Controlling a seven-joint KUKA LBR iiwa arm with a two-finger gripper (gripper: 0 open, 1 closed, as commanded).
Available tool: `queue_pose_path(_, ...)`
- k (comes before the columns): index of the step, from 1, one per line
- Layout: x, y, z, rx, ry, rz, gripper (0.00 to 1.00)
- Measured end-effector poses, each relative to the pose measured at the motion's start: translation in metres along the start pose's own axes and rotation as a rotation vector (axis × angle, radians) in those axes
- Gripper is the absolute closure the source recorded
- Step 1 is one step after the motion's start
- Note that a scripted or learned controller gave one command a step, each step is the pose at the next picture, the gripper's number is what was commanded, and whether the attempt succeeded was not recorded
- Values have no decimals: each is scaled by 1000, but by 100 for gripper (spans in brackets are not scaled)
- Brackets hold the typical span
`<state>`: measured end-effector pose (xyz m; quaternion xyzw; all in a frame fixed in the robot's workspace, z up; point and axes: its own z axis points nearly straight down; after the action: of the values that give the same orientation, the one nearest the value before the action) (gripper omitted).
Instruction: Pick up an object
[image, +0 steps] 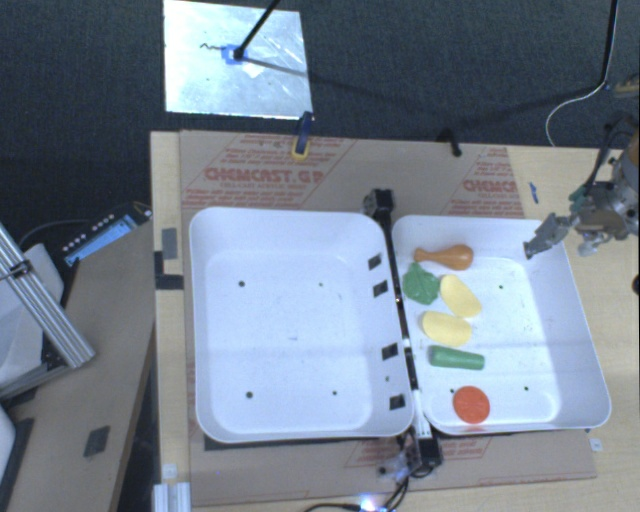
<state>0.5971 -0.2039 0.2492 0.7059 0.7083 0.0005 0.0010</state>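
Observation:
The right bin (560, 330) holds several toy foods along its left side: an orange drumstick (447, 257), a green leafy piece (421, 287), two yellow pieces (460, 297) (445, 327), a green stick (457, 357) and a red-orange round piece (471, 404). My gripper (560, 246) hangs over the bin's far right corner, well to the right of the drumstick. It is open, its fingers spread with nothing between them.
The left bin (290, 320) lies beside the right one, joined by a black clip strip (395, 310). Both rest on a cardboard sheet (270, 170). A shiny metal plate (235, 60) lies at the back and a metal frame (40, 310) stands at the left.

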Motion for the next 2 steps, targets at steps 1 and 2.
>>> queue_pose_path(1,44,-21,166,14,6,-4,0)
queue_pose_path(2,69,46,164,-5,0,-6,0)
